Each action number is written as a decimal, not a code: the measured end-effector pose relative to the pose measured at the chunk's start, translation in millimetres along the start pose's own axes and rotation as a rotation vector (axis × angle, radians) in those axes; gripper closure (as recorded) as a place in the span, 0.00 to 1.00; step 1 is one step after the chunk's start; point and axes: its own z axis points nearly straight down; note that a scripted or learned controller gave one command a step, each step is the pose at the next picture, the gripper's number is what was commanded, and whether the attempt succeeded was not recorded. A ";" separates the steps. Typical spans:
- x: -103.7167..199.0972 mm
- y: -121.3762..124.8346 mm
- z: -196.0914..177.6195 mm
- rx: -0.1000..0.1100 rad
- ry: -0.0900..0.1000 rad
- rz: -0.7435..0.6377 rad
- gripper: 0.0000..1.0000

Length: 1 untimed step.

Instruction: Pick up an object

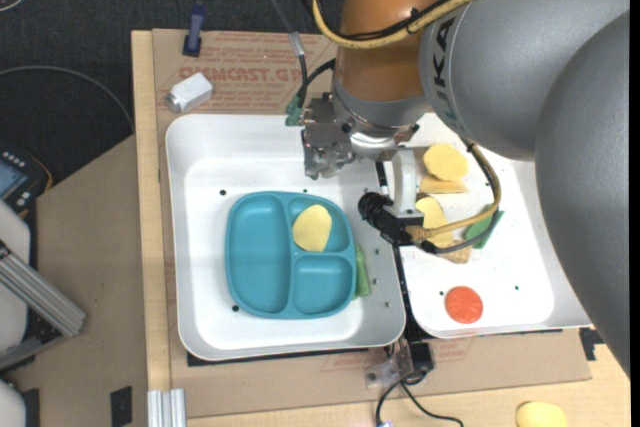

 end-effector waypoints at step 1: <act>-39.8 11.6 74.7 0.004 -0.005 0.013 1.00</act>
